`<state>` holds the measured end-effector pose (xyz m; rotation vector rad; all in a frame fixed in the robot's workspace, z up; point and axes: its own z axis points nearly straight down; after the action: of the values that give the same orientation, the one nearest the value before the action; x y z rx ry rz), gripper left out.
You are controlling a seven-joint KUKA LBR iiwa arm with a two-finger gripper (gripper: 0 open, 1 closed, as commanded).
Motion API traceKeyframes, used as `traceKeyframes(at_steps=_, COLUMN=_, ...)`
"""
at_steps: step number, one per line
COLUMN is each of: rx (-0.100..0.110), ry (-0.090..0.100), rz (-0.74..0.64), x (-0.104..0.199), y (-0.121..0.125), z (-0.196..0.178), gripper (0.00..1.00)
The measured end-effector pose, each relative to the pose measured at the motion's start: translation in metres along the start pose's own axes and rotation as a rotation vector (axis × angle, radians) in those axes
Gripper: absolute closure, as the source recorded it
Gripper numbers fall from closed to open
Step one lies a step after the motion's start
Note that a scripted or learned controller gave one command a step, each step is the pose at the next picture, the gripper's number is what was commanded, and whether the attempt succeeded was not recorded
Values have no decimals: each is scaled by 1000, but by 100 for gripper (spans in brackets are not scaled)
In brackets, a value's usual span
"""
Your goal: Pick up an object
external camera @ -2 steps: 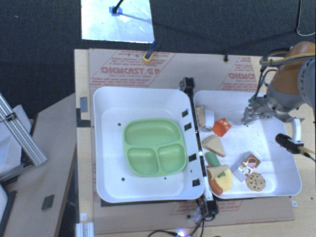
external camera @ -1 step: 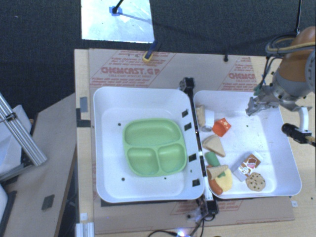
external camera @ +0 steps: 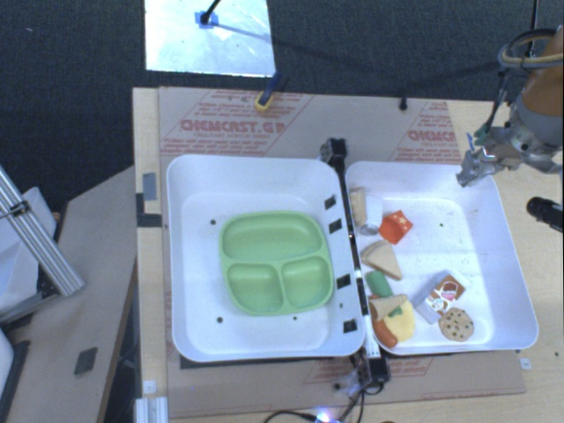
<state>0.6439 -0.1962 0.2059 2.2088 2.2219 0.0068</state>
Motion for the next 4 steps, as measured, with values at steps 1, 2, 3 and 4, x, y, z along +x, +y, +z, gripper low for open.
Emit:
traceKeyframes(at_steps=1, rx=4, ry=2, rz=0, x=0, y=1, z=-20, gripper=100)
traceKeyframes(at_steps=2, rx=8, ry=4, rz=-4, x=54, y=1, z=-10, gripper=100)
traceKeyframes(at_steps=3, rx=6, ry=4, rz=-4, x=111, y=11, z=-19, gripper=100)
traceKeyframes(at_steps=4, rx=7, ry=5, rz=-4, x=170, y=8, z=-10, gripper=100)
